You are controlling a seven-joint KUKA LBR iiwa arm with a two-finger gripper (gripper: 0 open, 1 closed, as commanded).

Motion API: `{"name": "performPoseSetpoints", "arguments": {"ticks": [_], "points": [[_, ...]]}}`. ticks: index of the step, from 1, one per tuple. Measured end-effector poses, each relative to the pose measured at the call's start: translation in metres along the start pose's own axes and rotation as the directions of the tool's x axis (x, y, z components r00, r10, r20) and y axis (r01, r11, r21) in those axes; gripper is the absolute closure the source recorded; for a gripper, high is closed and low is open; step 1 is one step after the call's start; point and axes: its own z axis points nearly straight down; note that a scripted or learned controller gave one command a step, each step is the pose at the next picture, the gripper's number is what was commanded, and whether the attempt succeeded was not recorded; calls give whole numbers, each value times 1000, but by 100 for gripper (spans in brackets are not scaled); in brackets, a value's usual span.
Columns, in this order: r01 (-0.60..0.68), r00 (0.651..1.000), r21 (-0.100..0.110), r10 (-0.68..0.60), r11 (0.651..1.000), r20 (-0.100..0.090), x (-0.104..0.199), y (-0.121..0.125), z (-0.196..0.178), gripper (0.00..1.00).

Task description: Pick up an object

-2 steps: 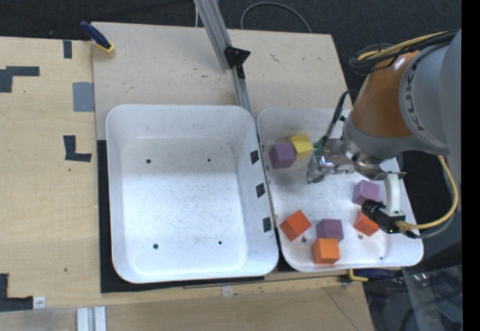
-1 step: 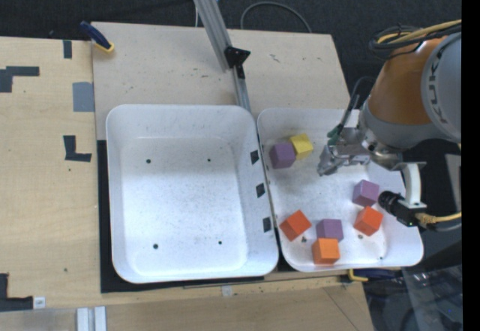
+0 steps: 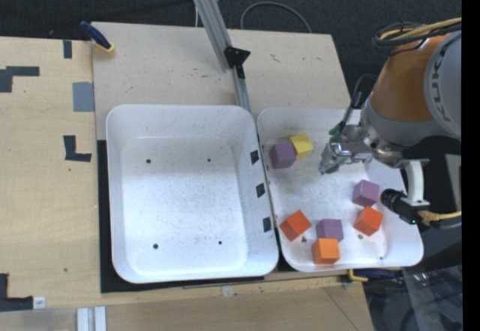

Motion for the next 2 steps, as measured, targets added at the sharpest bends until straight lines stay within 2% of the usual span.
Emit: {"name": "performPoseSetpoints", "arguments": {"ticks": [1, 2], "points": [[5, 1000, 0, -5, 1000, -2, 47, 21, -13, 100], [6, 1000, 0, -6, 1000, -1, 99, 54, -7, 100]]}}
